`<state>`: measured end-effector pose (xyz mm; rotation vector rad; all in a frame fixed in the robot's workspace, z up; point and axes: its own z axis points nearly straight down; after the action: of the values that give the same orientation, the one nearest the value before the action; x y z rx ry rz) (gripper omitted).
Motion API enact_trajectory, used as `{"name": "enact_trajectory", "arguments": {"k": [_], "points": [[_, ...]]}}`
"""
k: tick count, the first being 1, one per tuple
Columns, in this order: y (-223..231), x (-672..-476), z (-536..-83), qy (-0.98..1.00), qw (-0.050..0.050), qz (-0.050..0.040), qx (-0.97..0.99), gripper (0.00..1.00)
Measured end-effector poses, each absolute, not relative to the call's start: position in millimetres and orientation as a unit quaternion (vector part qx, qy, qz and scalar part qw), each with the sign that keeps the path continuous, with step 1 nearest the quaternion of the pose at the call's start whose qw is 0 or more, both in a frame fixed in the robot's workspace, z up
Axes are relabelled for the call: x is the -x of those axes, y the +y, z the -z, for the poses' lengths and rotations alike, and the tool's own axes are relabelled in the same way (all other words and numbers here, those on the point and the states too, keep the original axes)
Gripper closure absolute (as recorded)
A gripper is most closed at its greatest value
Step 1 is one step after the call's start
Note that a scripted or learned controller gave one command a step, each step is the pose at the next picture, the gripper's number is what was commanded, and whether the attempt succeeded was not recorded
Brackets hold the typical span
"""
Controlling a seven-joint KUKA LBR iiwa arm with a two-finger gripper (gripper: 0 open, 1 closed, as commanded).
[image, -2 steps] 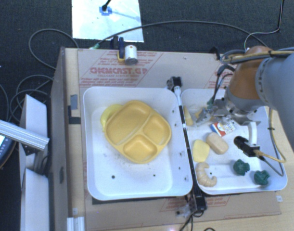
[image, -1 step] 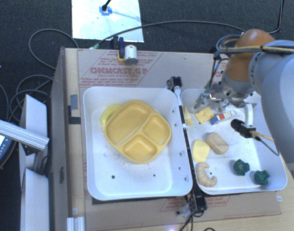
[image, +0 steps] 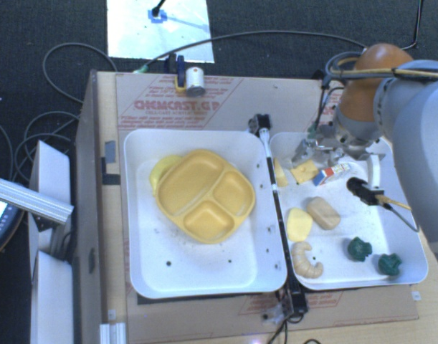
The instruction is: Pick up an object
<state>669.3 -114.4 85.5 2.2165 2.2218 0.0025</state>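
My gripper (image: 320, 149) hovers at the right bin's far end over a small yellow block (image: 303, 172), probably light and rigid, best pinched across its flat sides; its grip I cannot tell.

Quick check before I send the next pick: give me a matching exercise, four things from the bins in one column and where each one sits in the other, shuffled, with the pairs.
Things:
1. yellow divided tray
2. gripper
3. shrimp-shaped toy
4. two green pieces

Places:
A. near edge of the right bin, next to the divider
B. middle of the left bin
C. near right corner of the right bin
D. far end of the right bin, above the yellow block

Pairs: 1-B, 2-D, 3-A, 4-C
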Motion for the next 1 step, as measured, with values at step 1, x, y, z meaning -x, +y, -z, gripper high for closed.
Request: {"name": "enact_trajectory", "arguments": {"k": [1], "points": [[-106.6, -597.6, -84.4, 0.708, 0.000, -0.0001, -0.707, 0.00]]}}
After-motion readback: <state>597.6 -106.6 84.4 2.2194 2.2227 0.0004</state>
